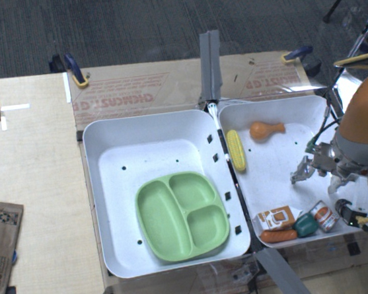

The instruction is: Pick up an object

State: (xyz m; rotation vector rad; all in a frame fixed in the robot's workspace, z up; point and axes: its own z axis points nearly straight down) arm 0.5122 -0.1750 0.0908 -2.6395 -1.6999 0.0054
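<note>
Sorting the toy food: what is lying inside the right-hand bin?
The right bin holds a corn cob, an orange drumstick-shaped toy, and a cluster at its near edge. The arm covers its right side.

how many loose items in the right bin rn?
6: corn cob by the divider, orange drumstick at the back, and box, carrot, green piece, can along the front. Arm may hide more.
</note>
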